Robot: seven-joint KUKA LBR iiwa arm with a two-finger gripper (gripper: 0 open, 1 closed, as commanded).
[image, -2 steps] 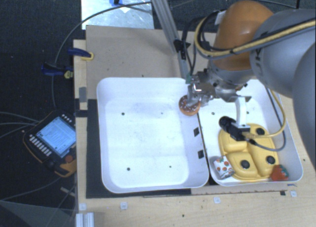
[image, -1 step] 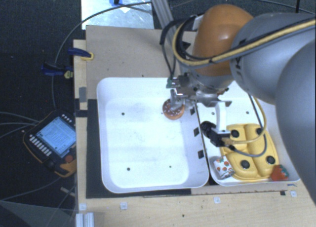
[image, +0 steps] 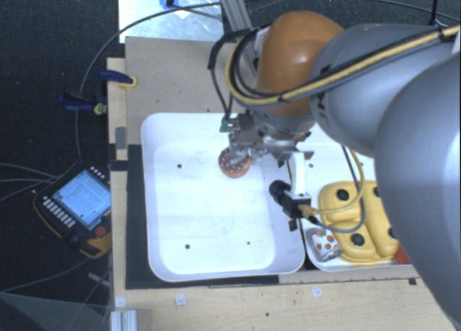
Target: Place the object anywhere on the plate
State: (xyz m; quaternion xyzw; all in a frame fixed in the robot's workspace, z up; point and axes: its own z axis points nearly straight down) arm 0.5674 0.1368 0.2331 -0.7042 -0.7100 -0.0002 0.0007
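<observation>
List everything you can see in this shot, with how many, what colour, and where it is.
Bins: two, white, side by side on the bench.
Round object: one, brown-orange, in the left bin, under the gripper.
Yellow plate: one, in the right bin.
Small spotted item: one, white with red, right bin's front corner.
Handheld pendant: one, orange-edged with lit screen, left of the bench.
Clamps: blue and yellow, bench's left edge.
Arm: one, grey with orange band.
Gripper: one, above the left bin.

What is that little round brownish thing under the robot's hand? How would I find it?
Look at the big white bin on the left. Near its top edge, just below the gripper, sits a small round object, pinkish-brown. Unlike the bigger yellow thing in the other bin, it is small and lies alone on white.
</observation>
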